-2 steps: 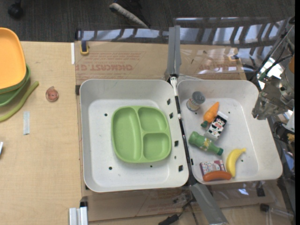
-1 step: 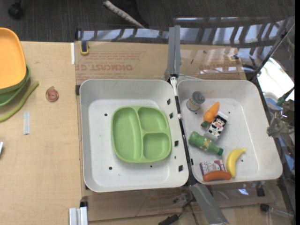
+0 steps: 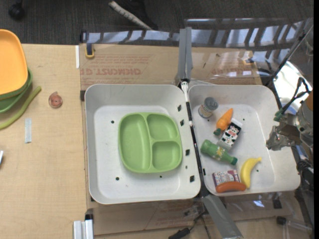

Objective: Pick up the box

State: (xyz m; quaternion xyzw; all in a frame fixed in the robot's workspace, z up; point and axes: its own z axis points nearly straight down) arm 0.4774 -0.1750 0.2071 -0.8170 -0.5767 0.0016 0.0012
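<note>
Overhead slanted view of the counter [image 3: 50, 173], which carries two shallow white bins side by side. The left bin [image 3: 99, 183] holds a green three-compartment plate [image 3: 149, 142], lying flat near its middle. The right bin [image 3: 266, 108] holds the small items: a green bottle [image 3: 218, 152] lying on its side near the bin's left wall, a banana [image 3: 249, 170] toward the lower right, a carrot [image 3: 224, 119] tilted in the upper middle, and a grey-capped can [image 3: 209, 107] above it. The box [image 3: 230, 133], white with a black-and-white cow pattern, lies just beside the carrot's lower end, between carrot and bottle. A second, pinkish packet [image 3: 225, 177] rests at the bin's lower edge with a red-orange sausage-shaped item [image 3: 231, 186] touching it. The gripper [image 3: 279, 137] sits at the right bin's right rim, well apart from the box; whether it is spread or pressed together cannot be told here. Judged stage: approach, with nothing grasped. The next move calls for travel leftward over the box, then a descent that clears the adjacent carrot and bottle.
</note>
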